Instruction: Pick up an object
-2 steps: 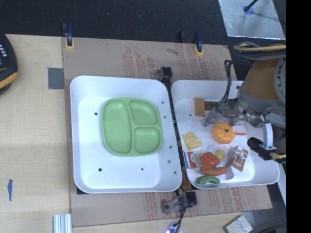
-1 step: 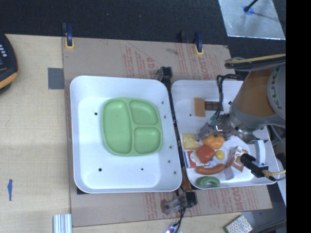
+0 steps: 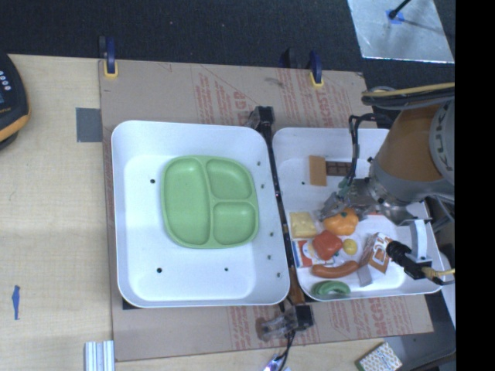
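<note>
The gripper hangs low in the right bin, its tip just above an orange toy pepper; whether it is open or closed cannot be made out. Close around lie a yellow block, a red piece, a sausage and a green ring. A tan block sits farther back. In the left bin rests a green divided plate
</note>
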`<state>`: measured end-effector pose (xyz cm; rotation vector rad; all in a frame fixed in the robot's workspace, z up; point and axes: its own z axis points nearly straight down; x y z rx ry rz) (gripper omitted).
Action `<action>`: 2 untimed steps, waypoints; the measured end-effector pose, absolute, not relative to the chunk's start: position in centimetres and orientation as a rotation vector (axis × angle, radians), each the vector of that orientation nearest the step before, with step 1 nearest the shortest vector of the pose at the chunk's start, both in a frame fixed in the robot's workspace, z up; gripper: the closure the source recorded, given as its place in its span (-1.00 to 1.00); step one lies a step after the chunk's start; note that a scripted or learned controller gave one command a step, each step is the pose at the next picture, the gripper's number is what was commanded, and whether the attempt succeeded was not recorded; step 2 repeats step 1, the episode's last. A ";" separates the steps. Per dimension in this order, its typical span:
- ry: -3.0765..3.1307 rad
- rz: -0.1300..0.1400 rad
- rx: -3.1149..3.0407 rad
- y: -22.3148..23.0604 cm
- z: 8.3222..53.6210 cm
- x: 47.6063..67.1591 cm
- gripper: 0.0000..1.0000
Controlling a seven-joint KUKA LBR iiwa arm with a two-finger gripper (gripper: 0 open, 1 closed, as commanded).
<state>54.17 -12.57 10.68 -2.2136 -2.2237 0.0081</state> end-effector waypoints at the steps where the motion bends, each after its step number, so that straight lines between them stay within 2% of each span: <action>1: -2.237 -0.010 -2.209 -4.9 19.7 56.3 1.00; 2: -2.237 -0.010 -2.209 -4.9 19.7 56.3 1.00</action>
